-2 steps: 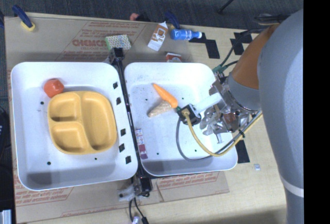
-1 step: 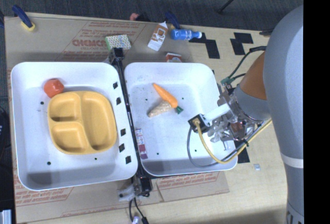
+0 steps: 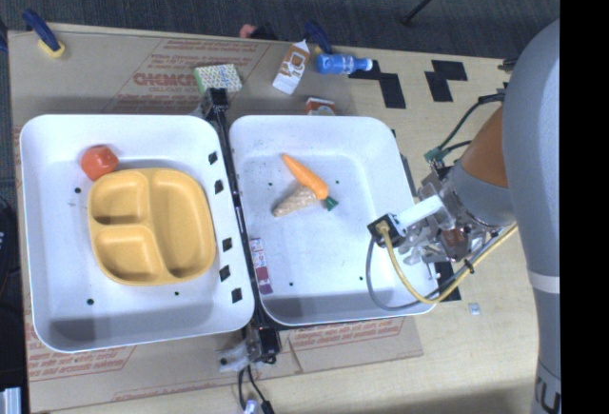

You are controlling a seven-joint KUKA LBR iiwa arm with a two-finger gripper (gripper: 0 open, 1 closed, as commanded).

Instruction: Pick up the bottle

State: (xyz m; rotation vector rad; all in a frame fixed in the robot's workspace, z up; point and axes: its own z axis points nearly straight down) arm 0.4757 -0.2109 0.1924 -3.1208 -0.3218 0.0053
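Note:
A small blue bottle (image 3: 339, 65) lies on its side on the cardboard behind the right bin (image 3: 314, 293), outside both bins. My gripper (image 3: 425, 244) hangs over that bin's right rim, well in front of and to the right of the bottle, with a yellow cable looping below it. Nothing shows held in it.
An orange carrot (image 3: 305, 174) and a beige piece (image 3: 294, 202) lie in the right bin. The left bin (image 3: 57, 307) holds a yellow divided plate (image 3: 151, 224) and a red ball (image 3: 99, 161). A small carton (image 3: 292, 68) and a green sponge (image 3: 218, 77) lie near the bottle.

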